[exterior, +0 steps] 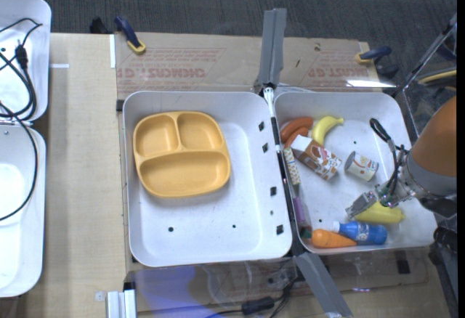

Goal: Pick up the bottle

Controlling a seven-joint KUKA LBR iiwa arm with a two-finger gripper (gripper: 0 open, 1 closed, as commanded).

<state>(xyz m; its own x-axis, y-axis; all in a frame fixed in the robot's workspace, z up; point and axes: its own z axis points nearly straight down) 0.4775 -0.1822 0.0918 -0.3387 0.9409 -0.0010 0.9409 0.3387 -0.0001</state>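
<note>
The bottle [365, 232] is blue with a white cap and lies on its side near the front wall of the right bin [407, 120]. An orange carrot [330, 239] touches its cap end on the left. My gripper [372, 202] hangs low in the right bin, just above and behind the bottle, over a yellow banana-like piece [383, 215]. The grey arm with its orange band [438, 142] comes in from the right edge. Nothing shows held in the gripper.
The right bin also holds a small can [361, 166], a brown and white carton [317, 158], a yellow banana [326, 127] and an orange-red sausage [296, 128]. A yellow divided plate [182, 153] lies in the left bin [218, 237].
</note>
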